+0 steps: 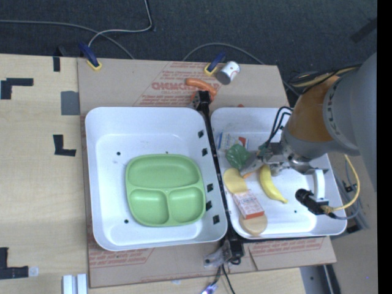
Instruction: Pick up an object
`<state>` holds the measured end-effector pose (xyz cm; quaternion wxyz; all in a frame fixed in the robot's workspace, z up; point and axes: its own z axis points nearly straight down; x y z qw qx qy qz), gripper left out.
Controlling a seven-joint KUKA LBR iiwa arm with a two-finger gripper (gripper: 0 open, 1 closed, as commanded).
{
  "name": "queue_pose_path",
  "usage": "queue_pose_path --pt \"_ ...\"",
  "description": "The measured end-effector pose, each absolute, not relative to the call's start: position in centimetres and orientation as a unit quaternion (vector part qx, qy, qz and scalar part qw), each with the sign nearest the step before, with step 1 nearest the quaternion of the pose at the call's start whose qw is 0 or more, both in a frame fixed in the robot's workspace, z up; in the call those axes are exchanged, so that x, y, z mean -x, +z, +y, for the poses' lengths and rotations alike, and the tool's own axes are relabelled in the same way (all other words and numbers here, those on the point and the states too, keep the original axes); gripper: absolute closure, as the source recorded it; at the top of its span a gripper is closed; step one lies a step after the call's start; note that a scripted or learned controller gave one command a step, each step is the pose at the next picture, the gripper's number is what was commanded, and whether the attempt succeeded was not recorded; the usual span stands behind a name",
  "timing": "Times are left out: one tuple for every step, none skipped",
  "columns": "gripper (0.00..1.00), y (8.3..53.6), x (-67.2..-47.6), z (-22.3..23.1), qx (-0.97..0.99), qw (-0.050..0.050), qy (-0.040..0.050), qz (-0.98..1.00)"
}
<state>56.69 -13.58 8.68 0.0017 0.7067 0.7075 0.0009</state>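
1. Presently, the gripper (260, 158) is seen low in the right bin (294, 225), its tip between a green object (238, 157) and a banana (269, 185); whether it is open or closed cannot be told, and nothing can be confirmed as held.
2. The green object lies just left of the gripper, near the wall shared with the left bin (104, 164). It is judged to be light and possibly soft or crumpled, so a grasp across its bulk would be favoured.
3. The banana lies just below the gripper, slanting down to the right. It is judged light, smooth and curved, likely to roll; the thick middle would be best taken, across its width.
4. A yellow round piece (233, 180) and a red-and-white packet (249, 204) lie touching or nearly so, which could crowd a grasp.
5. A green divided plate (165, 188) rests in the left bin, well apart from the gripper.
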Motion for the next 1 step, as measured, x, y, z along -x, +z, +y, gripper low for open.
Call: queue_pose_path --pt "1.0 9.63 -56.69 -13.68 -0.707 0.003 0.0002 0.707"
